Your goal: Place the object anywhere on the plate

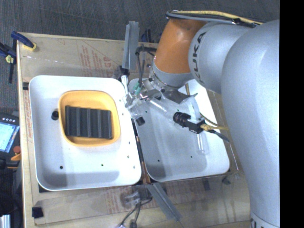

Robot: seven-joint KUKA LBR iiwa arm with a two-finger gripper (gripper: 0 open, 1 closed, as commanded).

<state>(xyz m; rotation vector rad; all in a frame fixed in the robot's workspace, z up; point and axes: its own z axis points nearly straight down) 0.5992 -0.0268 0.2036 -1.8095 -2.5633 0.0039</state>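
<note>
One ribbed block (pixel 89 122) lies on the yellow plate (pixel 88 97) in the left bin (pixel 42 170). The gripper (pixel 134 102) hangs over the bins' shared edge; its grip cannot be told. The arm (pixel 223 56) reads "KUKA".

The left bin (pixel 40 170) contains a yellow plate (pixel 88 101) carrying a dark ribbed object (pixel 89 121), left of frame centre. The arm (pixel 228 65) enters from the right, its orange band (pixel 178 46) at upper centre. The gripper (pixel 134 99) sits over the right bin's (pixel 190 167) upper-left corner, near the divide between bins.
</note>
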